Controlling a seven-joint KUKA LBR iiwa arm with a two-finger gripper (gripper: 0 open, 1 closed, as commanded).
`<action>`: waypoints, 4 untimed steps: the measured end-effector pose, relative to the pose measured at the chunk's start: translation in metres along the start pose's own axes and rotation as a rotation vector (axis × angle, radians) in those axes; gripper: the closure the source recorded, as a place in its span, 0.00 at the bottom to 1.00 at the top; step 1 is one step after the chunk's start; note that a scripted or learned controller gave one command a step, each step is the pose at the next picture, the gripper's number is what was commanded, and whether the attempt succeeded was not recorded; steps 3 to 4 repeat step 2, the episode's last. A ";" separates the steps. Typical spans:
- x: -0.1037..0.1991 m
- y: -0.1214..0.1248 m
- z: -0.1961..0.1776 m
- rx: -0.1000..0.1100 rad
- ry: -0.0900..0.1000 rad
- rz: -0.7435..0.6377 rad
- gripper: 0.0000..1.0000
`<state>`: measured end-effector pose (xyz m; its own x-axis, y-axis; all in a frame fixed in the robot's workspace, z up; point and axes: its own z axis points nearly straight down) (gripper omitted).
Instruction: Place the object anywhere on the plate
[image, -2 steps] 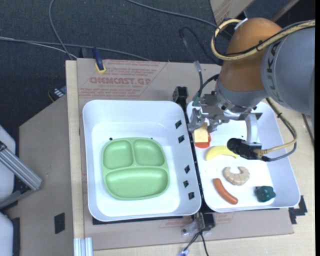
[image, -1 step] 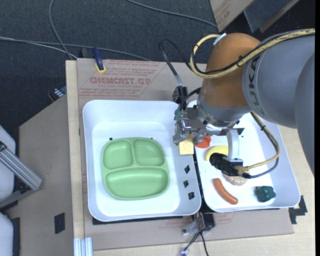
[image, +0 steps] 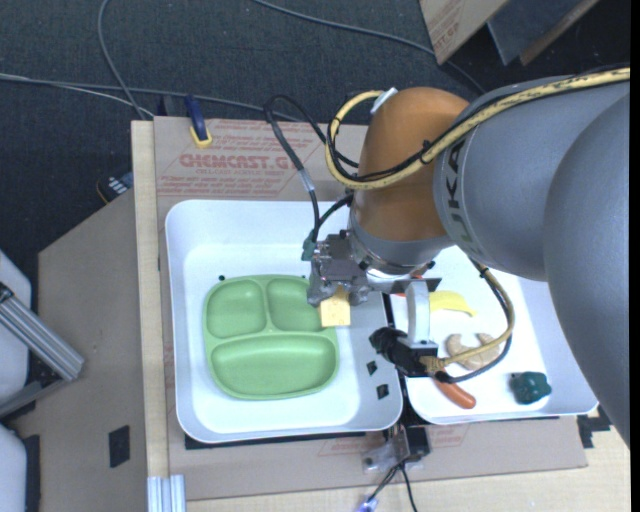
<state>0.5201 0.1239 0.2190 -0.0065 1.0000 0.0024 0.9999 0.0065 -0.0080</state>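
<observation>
A light green divided plate (image: 270, 340) lies in the left white bin (image: 190, 300). My gripper (image: 333, 298) hangs over the plate's right edge, near the upper right compartment. A small yellow block (image: 336, 313) sits between its fingers, just above the plate's rim. The arm's orange band (image: 410, 150) and grey body cover the area behind it.
The right bin (image: 560, 400) holds a yellow banana-like piece (image: 450, 302), a tan curved object (image: 475, 347), an orange-red carrot-like piece (image: 456, 397) and a dark green object (image: 528, 386). Cables loop above the wrist. Cardboard lies under both bins.
</observation>
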 end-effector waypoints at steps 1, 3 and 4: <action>0.020 -0.025 0.006 0.001 -0.002 0.003 1.00; 0.019 -0.023 0.006 -0.001 -0.003 0.006 0.00; 0.019 -0.023 0.006 -0.001 -0.003 0.006 0.00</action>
